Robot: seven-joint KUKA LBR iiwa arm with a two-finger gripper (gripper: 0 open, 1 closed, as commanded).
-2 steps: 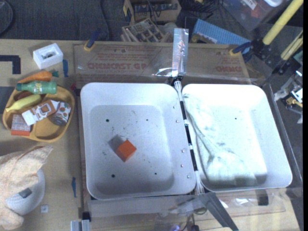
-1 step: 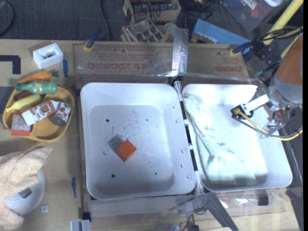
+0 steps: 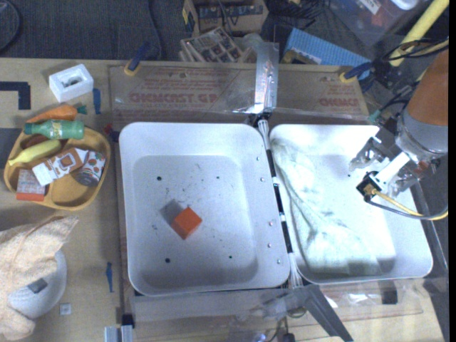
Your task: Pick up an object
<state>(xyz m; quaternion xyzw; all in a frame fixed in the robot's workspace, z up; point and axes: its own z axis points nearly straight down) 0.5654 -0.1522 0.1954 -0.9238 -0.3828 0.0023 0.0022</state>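
An orange block (image 3: 188,223) is lying in the left bin (image 3: 142,155), a little toward the near edge of the worktop (image 3: 107,212) and left of the bin's middle, touching nothing else. A white cloth (image 3: 313,205) is sprawling across the right bin (image 3: 406,258), from its far left corner down toward its near side. Above that bin's right side, the gripper (image 3: 377,173) is hanging well apart from the block; whether the jaws are spread or pressed together cannot be told. At the worktop's left edge, a yellow bowl (image 3: 71,194) is sitting with a green bottle (image 3: 57,129) in it.
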